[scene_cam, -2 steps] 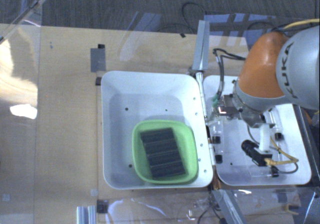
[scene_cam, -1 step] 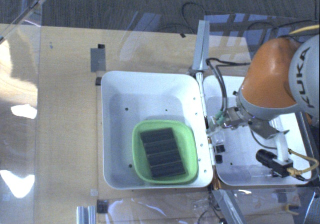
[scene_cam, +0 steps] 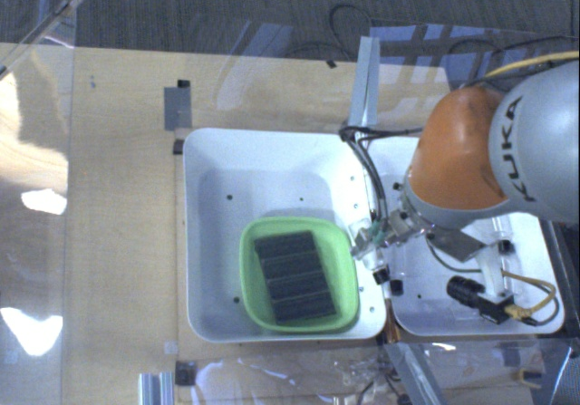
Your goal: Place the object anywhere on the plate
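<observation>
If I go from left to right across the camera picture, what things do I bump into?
Wooden bench → left white bin → green plate → dark ridged object lying on the plate → orange band of the arm, over the right bin.

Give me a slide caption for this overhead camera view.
KUKA arm over the bins' divide; a dark ridged object lies on the green plate.

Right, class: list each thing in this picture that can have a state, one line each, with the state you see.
Green plate: flat in the left bin, carrying the dark object.
Dark ridged object: lying on the plate.
Left bin: holds the plate.
Arm: over the right bin.
End effector: at the plate's right rim.
</observation>
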Tool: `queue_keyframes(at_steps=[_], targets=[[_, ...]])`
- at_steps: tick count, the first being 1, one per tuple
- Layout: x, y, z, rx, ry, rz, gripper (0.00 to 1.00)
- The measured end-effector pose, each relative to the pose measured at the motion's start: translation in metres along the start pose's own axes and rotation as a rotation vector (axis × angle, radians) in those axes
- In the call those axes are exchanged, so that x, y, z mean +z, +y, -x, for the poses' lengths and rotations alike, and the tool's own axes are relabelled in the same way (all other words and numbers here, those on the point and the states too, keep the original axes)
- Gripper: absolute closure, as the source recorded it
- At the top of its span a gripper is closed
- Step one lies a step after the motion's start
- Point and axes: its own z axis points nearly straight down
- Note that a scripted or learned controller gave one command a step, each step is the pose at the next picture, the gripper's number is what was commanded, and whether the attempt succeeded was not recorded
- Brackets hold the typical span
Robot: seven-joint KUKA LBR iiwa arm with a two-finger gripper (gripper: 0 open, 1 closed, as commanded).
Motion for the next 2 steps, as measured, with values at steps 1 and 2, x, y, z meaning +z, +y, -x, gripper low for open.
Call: queue_keyframes(at_steps=[1,2], targets=[[-0.0002,0.0543,-0.053,-0.041,0.0,0.002,1.0],[-0.0004,0.0542,-0.0525,-0.04,-0.001,0.002,0.0]])
